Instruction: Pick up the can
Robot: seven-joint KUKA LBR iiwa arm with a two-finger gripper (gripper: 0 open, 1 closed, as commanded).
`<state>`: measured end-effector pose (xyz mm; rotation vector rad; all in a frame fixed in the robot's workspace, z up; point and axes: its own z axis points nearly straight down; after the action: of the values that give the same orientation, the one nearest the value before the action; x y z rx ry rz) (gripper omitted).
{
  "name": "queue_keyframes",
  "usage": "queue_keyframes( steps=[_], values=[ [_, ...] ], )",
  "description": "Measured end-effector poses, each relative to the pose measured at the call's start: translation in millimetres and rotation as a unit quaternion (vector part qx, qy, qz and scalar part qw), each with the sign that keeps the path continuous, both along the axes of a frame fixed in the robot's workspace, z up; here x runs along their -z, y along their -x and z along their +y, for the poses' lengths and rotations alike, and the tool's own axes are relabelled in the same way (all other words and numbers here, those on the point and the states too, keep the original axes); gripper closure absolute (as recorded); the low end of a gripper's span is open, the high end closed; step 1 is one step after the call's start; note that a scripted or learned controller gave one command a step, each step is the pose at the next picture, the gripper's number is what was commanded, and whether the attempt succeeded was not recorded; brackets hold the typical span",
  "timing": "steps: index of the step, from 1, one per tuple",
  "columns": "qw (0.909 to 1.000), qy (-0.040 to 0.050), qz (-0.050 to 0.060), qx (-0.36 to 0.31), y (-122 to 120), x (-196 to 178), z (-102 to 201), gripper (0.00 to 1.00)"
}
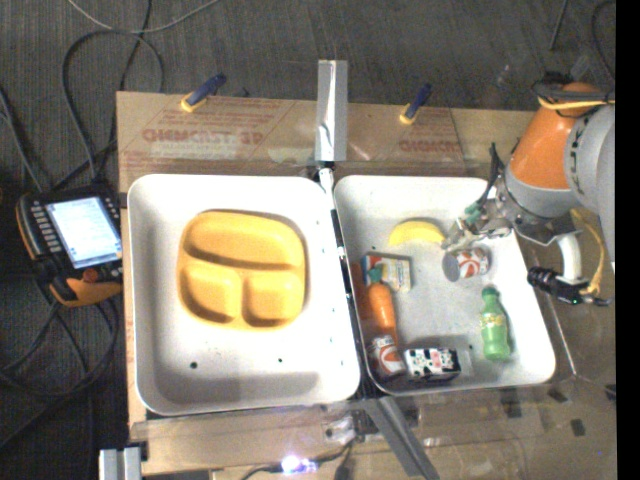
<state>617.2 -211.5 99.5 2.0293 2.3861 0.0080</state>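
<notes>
A top-down, slanted view of a brown bench with two shallow white bins side by side. The left bin [150,268] holds a yellow divided tray [243,268] lying flat near its centre, with bare white floor all around it, widest along the near edge.

The right bin [540,363] is busier. The can [466,263], silver with red markings, lies on its side in the upper right part of the bin floor, a little inside the right wall. The gripper [478,222] sits just above and behind the can, at the end of the grey arm with its orange band [545,158], which enters over the bin's far right corner. Whether its fingers are spread or closed cannot be told; the can rests on the bin floor, not lifted.

A banana [415,233] lies just left of the can with a narrow gap between them. A green bottle [494,324] lies below the can, close to the right wall. Along the left wall of this bin are a small carton [390,270], an orange bottle [379,308] and a small red-and-white container [388,356], with a black-and-white box [435,363] near the near edge. The middle of the bin floor, between can, orange bottle and green bottle, is bare white.

A tablet [75,230] sits off the bench at the left.
</notes>
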Motion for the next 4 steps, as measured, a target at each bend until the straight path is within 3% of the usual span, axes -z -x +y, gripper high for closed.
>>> queue_keyframes(
  steps=[1,2,3,4],
  values=[
    [1.0000,0.0002,0.000,0.000,0,0,0,0.00],
    [1.0000,-0.0006,0.001,-0.001,-1,-9,1,1.00],
    [0.9999,0.0007,0.002,-0.012,-54,10,10,1.00],
    [0.9999,-0.0034,0.007,-0.013,-54,10,14,0.00]
  ],
)
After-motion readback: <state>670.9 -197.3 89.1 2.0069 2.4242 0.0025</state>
